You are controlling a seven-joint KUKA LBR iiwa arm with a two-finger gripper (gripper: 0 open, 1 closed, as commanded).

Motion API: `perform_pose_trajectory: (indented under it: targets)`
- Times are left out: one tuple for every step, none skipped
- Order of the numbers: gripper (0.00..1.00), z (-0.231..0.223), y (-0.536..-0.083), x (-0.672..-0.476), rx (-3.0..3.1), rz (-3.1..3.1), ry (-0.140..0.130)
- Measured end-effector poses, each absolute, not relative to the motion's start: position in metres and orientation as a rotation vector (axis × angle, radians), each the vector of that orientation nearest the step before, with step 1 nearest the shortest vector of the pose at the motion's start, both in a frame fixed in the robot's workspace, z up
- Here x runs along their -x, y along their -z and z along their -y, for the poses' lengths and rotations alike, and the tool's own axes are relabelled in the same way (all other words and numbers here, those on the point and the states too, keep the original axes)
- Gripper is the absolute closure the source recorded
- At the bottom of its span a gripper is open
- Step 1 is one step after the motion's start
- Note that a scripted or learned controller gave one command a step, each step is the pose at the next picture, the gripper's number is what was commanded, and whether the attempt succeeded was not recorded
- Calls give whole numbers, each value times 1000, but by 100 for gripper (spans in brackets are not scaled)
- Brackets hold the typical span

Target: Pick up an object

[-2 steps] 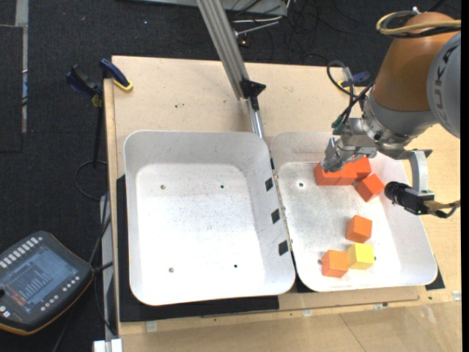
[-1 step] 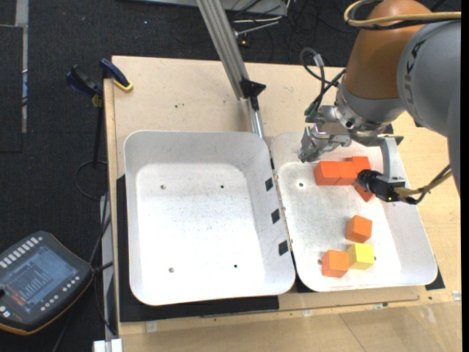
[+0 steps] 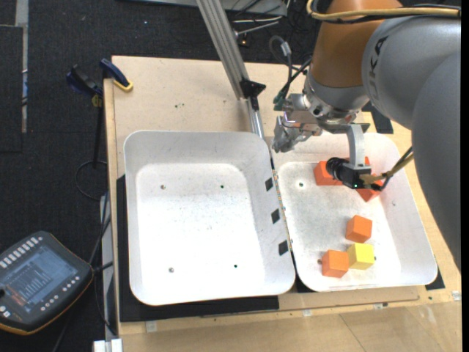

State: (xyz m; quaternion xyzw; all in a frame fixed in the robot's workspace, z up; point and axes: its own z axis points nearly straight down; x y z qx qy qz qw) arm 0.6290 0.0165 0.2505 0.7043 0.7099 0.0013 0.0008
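On the worktop (image 3: 183, 94), the left bin (image 3: 146, 218) lies beside the right bin (image 3: 410, 262), which holds an orange block (image 3: 359, 228), another orange block (image 3: 334, 263) touching a yellow block (image 3: 362, 256), and two more orange blocks (image 3: 323, 173) at its far end. The tool (image 3: 287, 139) hangs over that bin's far left corner; its state I cannot tell.

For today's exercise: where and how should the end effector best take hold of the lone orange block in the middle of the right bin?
Probably from straight above, closing on two opposite flat sides of the orange block. It sits alone, apart from the yellow block, so all sides look reachable.
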Motion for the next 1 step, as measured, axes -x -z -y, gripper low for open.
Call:
perform_pose_trajectory:
  targets:
    - [100, -70, -245, -649, -2212, -2230, -4]
